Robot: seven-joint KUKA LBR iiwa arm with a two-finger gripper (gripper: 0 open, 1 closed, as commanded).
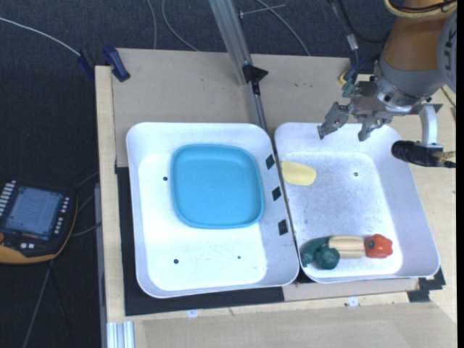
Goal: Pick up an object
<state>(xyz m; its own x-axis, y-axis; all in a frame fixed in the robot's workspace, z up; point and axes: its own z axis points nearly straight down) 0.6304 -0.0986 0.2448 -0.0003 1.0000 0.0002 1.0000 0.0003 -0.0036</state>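
The gripper point(351, 127) hangs over the far rim of the right bin point(406, 194), up near the bin's back edge. Its two fingers are spread well apart, pointing down, w/ nothing between them. The grey arm w/ its orange band point(420, 9) comes in from the upper right behind it.

Nearest thing to the gripper is a yellow piece point(298, 173), down and to its left on the bin floor, close to the wall shared w/ the other bin. Not touching the fingers, clearly apart from them.

Much farther toward the front, at the near edge of the same bin, three things lie in a row: a dark green lump point(321, 255) on the left, a tan stick-shaped piece point(346, 246) in the middle, touching it, and a red piece point(378, 246) at the right end. All well apart from the gripper.

Off to the gripper's left, the left bin point(145, 267) holds a blue tray point(217, 185), lying flat, approx in the bin's middle.

A grey metal pole point(232, 35) slants up behind the bins, between them. A handheld control pad point(32, 220) sits on the floor far left.
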